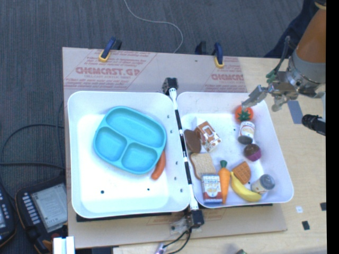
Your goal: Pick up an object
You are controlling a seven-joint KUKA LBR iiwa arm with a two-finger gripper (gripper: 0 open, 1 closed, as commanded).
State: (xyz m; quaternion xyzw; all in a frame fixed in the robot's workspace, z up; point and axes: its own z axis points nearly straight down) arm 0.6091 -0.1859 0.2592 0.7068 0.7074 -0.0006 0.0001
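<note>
Gripper hangs over the right bin's far right corner, fingers spread, nothing between them. Tomato lies just below the left fingertip. Jar, banana and carrot nearby.

The gripper hangs over the upper right corner of the right bin, fingers spread, nothing between them; a small tomato lies just below it; lower sit a can, a purple ball, a banana and a carrot; the left bin bears a blue divided plate, a small orange carrot at its edge.
</note>
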